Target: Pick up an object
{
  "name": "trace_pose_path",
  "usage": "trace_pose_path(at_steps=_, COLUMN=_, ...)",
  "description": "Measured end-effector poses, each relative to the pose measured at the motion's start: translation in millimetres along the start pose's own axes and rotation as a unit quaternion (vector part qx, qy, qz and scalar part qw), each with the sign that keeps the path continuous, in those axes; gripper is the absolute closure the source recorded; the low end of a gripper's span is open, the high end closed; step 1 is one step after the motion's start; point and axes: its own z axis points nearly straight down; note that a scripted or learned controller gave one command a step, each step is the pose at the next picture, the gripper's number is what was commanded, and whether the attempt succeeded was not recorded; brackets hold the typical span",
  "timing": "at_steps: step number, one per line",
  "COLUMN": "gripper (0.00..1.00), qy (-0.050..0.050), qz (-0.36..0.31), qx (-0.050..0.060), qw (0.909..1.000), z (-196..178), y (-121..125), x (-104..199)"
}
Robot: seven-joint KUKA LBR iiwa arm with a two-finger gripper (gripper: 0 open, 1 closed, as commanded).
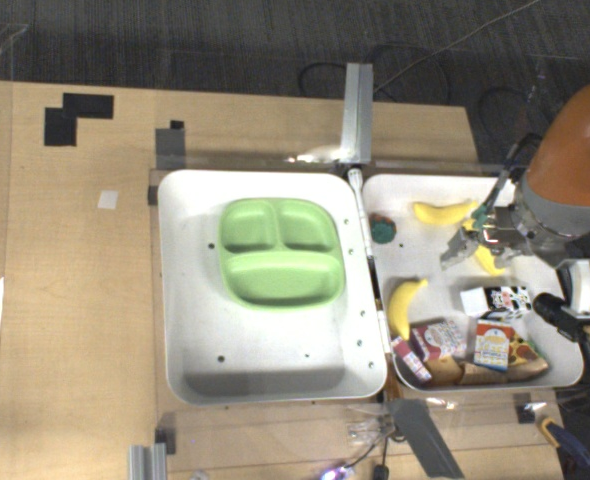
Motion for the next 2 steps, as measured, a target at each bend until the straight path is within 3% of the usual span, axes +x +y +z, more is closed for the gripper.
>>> trace_pose_path(at_steps=1, gripper=0.0, qy=-0.001, qz=-0.015, qx=0.0, qw=0.9999, z=50, y=38, x=-84)
trace_pose_path(at_steps=2, gripper=0.0, qy=-0.001, qz=0.019, qx=-0.003, qw=0.9998, z=99, y=95, x=-82)
